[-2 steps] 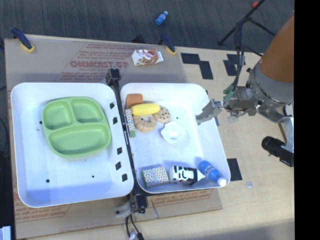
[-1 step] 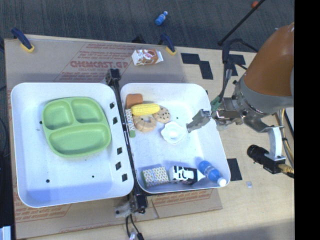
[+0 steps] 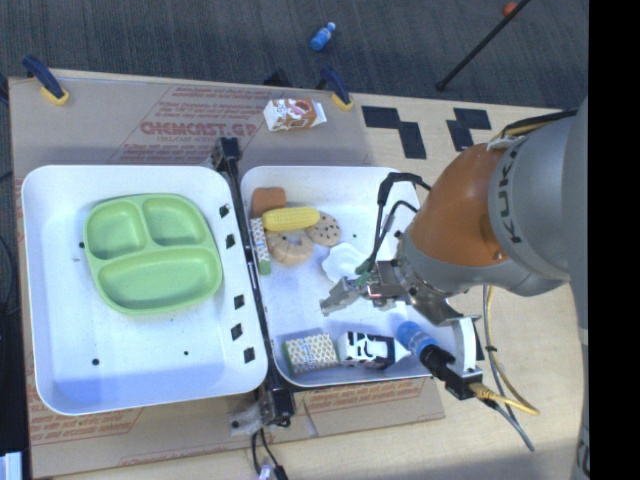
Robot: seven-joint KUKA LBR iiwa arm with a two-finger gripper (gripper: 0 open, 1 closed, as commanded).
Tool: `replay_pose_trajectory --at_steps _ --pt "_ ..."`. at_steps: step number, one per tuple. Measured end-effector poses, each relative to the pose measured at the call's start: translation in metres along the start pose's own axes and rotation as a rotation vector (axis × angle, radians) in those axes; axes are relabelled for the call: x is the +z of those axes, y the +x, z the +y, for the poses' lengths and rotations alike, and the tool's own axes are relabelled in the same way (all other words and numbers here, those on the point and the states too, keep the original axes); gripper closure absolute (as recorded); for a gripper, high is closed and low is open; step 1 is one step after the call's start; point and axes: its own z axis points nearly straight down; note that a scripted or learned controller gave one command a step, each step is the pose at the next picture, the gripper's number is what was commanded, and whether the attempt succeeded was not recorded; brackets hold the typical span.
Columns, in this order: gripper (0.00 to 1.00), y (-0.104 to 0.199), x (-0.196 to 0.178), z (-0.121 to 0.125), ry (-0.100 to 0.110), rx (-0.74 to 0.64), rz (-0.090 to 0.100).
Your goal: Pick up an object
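The right bin [image 3: 300, 180] holds several objects. A yellow corn cob [image 3: 291, 218] lies near its back left, with a brown piece [image 3: 267, 199] behind it, a speckled cookie [image 3: 323, 232] to its right and a pale bagel [image 3: 291, 251] in front. A white crumpled item [image 3: 346, 260] sits mid-bin. Along the front wall are a patterned box [image 3: 310, 349], a black-and-white item [image 3: 369, 348] and a blue bottle [image 3: 414, 336]. My gripper [image 3: 341, 296] hangs low over the bin's middle, just in front of the white item, with nothing visibly in it.
The left bin [image 3: 45, 268] bears a green divided plate [image 3: 152, 251]. A black divider [image 3: 243, 268] runs between the bins. A snack packet [image 3: 294, 114] lies on the cardboard behind the right bin. My arm's orange band [image 3: 455, 218] covers the right bin's right side.
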Motion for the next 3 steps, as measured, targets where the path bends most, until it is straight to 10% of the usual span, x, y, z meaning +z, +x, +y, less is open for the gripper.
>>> replay_pose_trajectory --at_steps 1,2,3 --pt "1.00 0.000 -0.011 0.002 -0.002 -0.004 -0.001" --pt "0.00 0.000 -0.011 0.002 -0.002 -0.005 -0.002" --pt "1.00 0.000 -0.021 0.003 -0.003 -0.008 -0.002"
